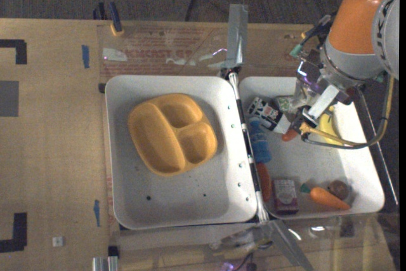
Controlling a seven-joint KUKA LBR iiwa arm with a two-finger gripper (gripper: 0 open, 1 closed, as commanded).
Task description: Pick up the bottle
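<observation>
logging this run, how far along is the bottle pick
Done: the arm is over the right bin, with the gripper low near its upper middle. In hand: nothing that I can see between the fingers. Left: the whole pick. The blue bottle lies along the bin's left wall, left of the gripper and apart from it, so it needs reaching, grasping and lifting.

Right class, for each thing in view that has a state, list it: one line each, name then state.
Yellow divided plate: upright, lying in the left bin.
Blue bottle: lying on its side along the right bin's left wall.
Carrot: lying flat by the near edge.
Gripper: lowered over the right bin.
</observation>
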